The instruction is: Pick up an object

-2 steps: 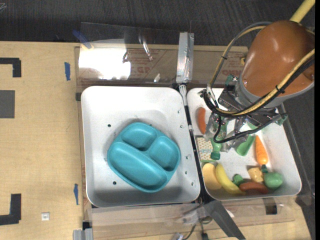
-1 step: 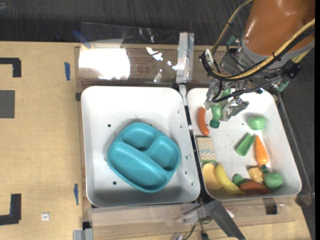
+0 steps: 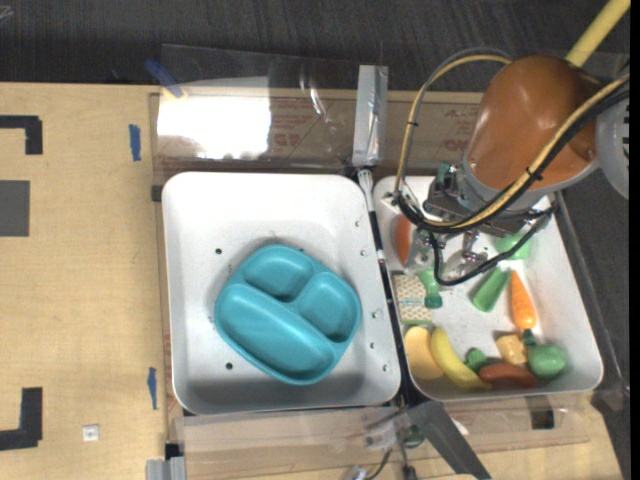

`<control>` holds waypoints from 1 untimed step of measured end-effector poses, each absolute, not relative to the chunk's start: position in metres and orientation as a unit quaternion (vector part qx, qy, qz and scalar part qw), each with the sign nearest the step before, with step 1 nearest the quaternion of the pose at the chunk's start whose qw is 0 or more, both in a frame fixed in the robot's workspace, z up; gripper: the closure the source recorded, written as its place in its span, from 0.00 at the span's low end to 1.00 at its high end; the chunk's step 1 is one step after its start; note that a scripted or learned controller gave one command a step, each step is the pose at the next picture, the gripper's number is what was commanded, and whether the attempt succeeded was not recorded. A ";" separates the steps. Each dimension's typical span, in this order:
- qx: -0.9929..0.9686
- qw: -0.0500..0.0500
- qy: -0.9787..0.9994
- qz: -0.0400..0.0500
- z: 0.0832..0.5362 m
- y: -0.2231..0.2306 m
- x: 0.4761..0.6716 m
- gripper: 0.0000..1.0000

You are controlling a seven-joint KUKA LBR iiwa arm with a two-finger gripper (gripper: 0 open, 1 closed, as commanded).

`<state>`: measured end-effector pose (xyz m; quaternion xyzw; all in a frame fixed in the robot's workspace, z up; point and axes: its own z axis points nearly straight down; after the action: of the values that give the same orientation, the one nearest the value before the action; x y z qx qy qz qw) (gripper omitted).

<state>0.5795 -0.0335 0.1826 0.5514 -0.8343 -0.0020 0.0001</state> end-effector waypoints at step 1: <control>0.609 -0.005 -0.793 0.001 0.247 0.010 0.578 1.00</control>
<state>0.5777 0.0103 0.2471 0.6090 -0.7932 0.0009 -0.0048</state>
